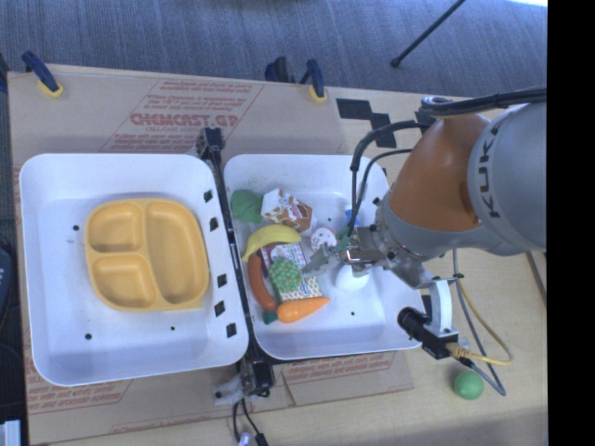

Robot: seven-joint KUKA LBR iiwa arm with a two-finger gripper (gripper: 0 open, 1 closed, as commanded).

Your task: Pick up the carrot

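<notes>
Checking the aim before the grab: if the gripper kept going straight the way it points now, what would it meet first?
The gripper points toward the view's left; first in line looks like the green-patterned packet, not the carrot, which lies nearer the bin's front edge. Depth is unclear.

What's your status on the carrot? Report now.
Gripper low in right bin, nothing seen held. Carrot loose near front wall. Sausage and packet crowd it.

Orange carrot (303, 310) (lying flat) in right bin
</notes>
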